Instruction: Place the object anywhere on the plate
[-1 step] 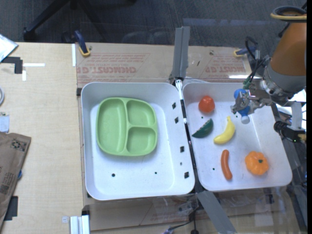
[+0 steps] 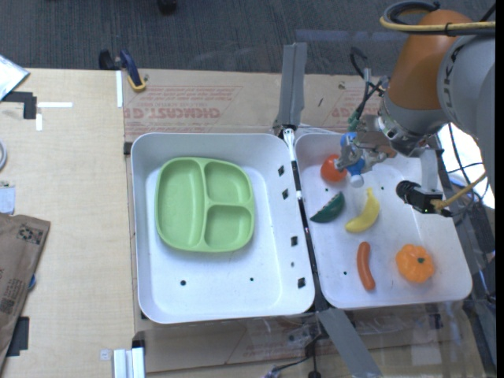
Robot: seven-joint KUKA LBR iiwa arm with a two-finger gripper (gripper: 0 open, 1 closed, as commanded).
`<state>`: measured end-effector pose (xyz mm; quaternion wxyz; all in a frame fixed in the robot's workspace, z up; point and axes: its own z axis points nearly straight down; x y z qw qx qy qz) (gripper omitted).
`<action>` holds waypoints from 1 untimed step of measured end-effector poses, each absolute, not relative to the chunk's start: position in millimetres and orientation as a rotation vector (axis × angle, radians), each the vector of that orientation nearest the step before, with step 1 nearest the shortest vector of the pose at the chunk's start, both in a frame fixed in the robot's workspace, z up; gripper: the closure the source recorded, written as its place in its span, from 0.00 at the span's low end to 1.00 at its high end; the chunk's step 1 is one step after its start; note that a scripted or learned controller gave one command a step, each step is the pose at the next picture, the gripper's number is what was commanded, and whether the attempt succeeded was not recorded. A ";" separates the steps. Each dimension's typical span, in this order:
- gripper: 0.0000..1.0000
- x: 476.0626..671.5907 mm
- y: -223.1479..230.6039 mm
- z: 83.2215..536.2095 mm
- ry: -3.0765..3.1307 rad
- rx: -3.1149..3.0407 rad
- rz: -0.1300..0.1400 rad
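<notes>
Nearest in the right bin lie a hot dog and pumpkin, then banana and green wedge; farther, the arm bends down with its claw at the red tomato, grip state undeterminable; the green plate sits in the left bin.

The arm reaches in from the far right, its orange band uppermost and the grey wrist bent downward and to the left. The gripper hangs low at the far left of the right bin, pointing down.
</notes>
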<state>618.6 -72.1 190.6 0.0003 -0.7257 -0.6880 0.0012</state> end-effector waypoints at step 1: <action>1.00 591.9 27.4 190.6 -1.953 -2.457 0.006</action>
